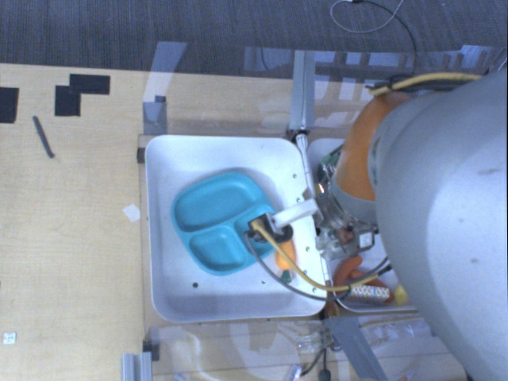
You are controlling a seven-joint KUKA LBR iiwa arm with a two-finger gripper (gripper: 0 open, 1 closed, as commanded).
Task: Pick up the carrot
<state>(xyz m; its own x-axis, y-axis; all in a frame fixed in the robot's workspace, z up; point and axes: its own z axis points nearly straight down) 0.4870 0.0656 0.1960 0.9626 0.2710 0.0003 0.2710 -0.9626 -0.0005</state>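
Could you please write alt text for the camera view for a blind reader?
A grey robot arm with an orange band reaches in from the right. In the left white bin, a carrot lies beside a blue divided plate.

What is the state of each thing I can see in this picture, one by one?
blue plate: lies flat, open side up, in the left bin.
carrot: lies at the plate's right edge, partly hidden by robot parts.
end effector: low at the wall between the bins, near the carrot.
left bin: holds the plate and the carrot.
right bin: mostly hidden by the arm.
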